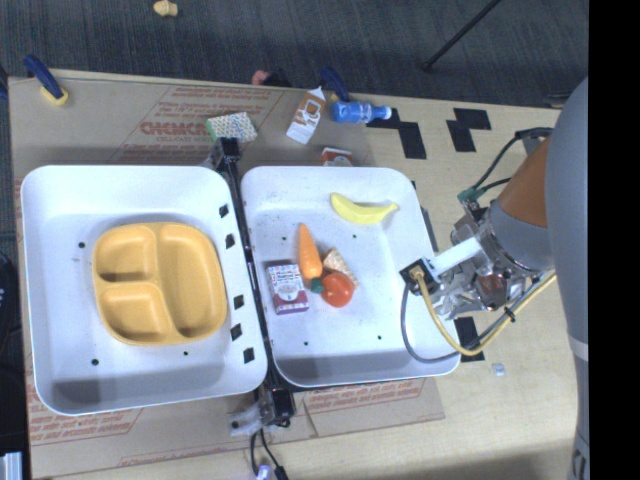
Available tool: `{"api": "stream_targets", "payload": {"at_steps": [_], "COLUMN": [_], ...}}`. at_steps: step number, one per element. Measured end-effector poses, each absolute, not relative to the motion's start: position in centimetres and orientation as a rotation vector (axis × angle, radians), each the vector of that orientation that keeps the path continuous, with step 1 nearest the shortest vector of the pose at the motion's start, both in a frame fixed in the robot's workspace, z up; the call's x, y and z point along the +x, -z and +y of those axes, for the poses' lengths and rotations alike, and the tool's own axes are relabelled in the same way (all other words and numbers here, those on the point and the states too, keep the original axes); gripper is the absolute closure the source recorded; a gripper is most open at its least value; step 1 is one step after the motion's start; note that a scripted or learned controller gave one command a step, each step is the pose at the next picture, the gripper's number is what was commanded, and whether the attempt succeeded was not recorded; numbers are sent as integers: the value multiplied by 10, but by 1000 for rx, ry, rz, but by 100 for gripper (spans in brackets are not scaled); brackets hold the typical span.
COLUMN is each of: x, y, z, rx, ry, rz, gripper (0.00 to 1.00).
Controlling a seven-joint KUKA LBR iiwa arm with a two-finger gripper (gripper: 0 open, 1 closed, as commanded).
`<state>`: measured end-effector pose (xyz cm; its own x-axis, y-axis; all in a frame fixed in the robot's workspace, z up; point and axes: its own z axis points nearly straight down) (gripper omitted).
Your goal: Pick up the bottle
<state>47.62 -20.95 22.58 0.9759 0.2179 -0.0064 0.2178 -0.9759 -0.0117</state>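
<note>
A small blue bottle [357, 113] lies on its side on the cardboard behind the right bin [400, 353], outside both bins. My gripper [468, 290] hangs over the right rim of the right bin, far in front of the bottle and to its right. The wrist body hides its tips, and I see nothing held in it.
The right bin holds a banana [362, 209], a carrot [310, 252], a tomato [338, 289] and a red-and-white box [286, 287]. A yellow divided plate [160, 280] fills the left bin [50, 368]. A small carton [306, 116] and a patterned packet [232, 126] lie near the bottle.
</note>
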Motion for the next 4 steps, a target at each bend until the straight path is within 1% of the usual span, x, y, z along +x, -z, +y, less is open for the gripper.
{"api": "stream_targets", "payload": {"at_steps": [1,2,4], "x": [477,476,477], "y": [-235,-218,-237], "z": [-209,-210,-209], "rx": [-3106,-3119,-3107], "ry": [-16,-8,-16], "rz": [-356,-328,-354], "gripper": [100,100,100]}}
